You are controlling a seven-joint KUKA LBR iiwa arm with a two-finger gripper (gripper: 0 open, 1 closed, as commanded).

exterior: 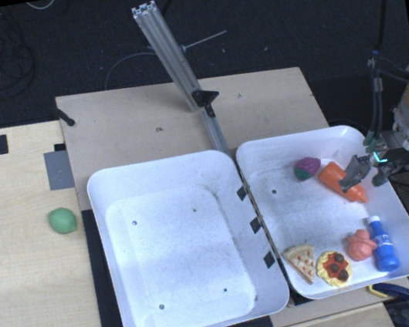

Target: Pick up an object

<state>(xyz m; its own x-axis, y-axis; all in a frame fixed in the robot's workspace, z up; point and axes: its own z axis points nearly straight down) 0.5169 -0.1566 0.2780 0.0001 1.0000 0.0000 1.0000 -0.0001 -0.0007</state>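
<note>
Gripper over the right bin, at the orange carrot.

The carrot lies at the bin's 2 o'clock, beside a purple toy; whether the fingers are spread or pressed together, I cannot tell. At 5 o'clock sit a blue bottle, pink toy, and pizza slice.

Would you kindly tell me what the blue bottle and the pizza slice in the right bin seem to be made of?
Blue bottle: probably smooth moulded plastic, judging by its even colour and white cap. Pizza slice: a toy, likely matte plastic or rubber; the view is too coarse to tell which.
</note>
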